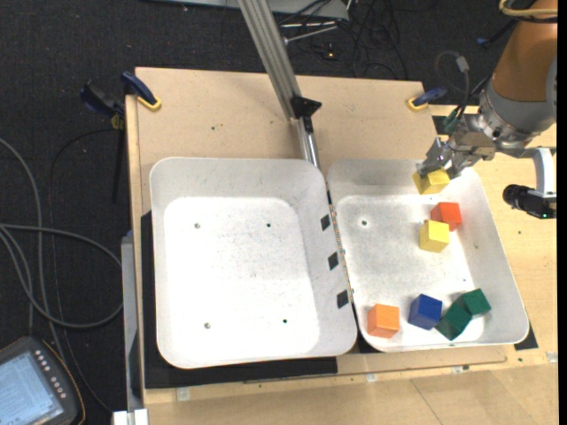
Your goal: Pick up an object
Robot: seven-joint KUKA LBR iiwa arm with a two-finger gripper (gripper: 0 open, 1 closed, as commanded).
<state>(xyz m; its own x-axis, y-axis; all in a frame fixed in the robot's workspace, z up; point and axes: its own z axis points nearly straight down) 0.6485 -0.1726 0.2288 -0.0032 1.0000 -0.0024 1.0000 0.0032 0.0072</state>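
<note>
My gripper (pixel 436 172) hangs over the far right corner of the right bin (pixel 372 204), shut on a yellow block (pixel 431 181) that sits between its fingers, lifted off the bin floor. Lower in the same bin lie a second yellow block (pixel 434 235) and, touching it, an orange-red block (pixel 447 213). Along the bin's near edge rest an orange block (pixel 384 320), a blue block (pixel 426 311) and two green blocks (pixel 476 302) (pixel 455 320).
The left bin (pixel 235 259) lies beside the right one on the wooden bench (pixel 230 113). A slanted metal pole (pixel 275 51) crosses the back of the bench. Clamps (pixel 142 91) sit at the bench's far corners.
</note>
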